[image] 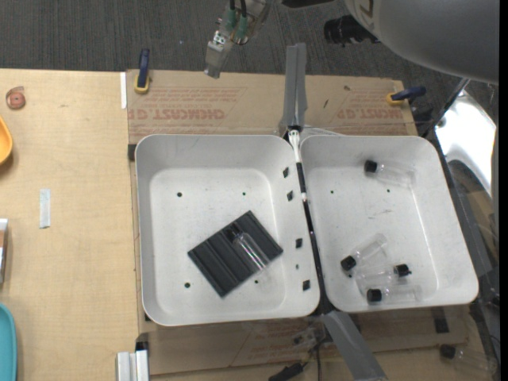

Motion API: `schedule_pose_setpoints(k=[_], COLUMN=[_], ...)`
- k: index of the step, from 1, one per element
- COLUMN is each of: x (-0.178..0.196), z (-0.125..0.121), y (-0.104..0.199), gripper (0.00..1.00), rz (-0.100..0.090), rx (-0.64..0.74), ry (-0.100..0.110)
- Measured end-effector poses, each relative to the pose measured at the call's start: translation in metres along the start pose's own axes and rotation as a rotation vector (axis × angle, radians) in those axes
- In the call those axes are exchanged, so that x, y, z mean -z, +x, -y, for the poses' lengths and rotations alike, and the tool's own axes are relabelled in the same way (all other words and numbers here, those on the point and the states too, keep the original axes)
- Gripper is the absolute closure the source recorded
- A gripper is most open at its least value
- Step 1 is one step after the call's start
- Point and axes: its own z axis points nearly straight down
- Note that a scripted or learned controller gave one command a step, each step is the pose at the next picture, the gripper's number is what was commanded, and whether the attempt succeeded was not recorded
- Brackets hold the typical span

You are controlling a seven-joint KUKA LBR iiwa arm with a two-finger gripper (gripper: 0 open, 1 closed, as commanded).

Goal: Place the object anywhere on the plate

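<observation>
**Vial on the plate, arm raised clear of the bins**

Nearest the camera is the grey arm [432, 14], looming over the top right. Taking the black ribbed plate [230, 256] as the marker: it lies askew in the left bin [159, 213], with bare white floor around it. A clear vial [250, 244] rests across it. Four more vials [365, 256] are scattered in the right bin [429, 213]. The gripper [213, 60] hangs well beyond the plate, past the bin's far rim, holding nothing; whether its jaws are parted I cannot tell.
</observation>
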Motion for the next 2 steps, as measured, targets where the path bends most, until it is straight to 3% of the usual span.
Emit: schedule_pose_setpoints(k=[1,2], x=[-0.0002,0.0000], z=[0.0000,-0.0022], y=[0.0026,-0.0008], gripper=[1.00,1.00], rz=[-0.001,0.000], rx=[0.236,0.327], ry=[0.000,-0.001])
